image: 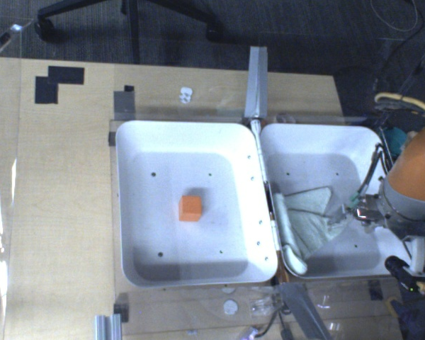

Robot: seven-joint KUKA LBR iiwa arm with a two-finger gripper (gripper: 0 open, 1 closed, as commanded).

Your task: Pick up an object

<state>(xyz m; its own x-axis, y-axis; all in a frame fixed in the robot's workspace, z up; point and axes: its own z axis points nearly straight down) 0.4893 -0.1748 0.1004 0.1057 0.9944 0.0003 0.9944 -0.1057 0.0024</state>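
A: Pale wooden bench (pixel 57 211) noted, two white bins side by side; dark carpet and a chair base behind. An orange block (pixel 190 208) is seen lying alone near the middle of the left bin (pixel 138 261).

B: Arm position?

A: The gripper (pixel 350 214) is placed low over the right bin (pixel 319 144), at the edge of a crumpled pale cloth (pixel 308 214). Whether anything is clamped cannot be told.

B: Progress?

A: Nothing is seen lifted. The pick is judged not yet done; grasp and raise remain.
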